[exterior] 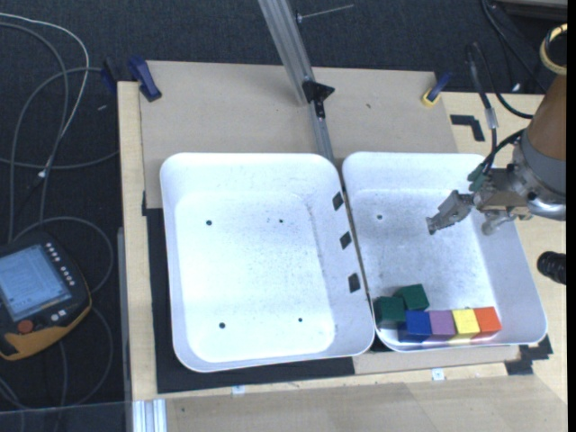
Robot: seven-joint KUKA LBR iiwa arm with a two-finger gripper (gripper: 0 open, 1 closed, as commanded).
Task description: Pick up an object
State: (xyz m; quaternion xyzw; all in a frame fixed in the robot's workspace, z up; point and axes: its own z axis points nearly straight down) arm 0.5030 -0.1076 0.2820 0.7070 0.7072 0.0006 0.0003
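Two bins sit side by side on the worktop (234, 106), the left bin (180, 183) beside the right bin (517, 268), whose near edge holds a cluster of blocks (436, 314), with the tool (468, 216) above its far right part.

Robotics lab – my bench (225, 106) clamped with blue clips (144, 77), teach pendant (36, 295) on dark carpet, loose cables (54, 115), two white bins (180, 187) – test rig

White speckled bins (252, 174), green blocks (401, 303), blue (418, 323), purple (442, 322), yellow (464, 320), orange (487, 319) blocks
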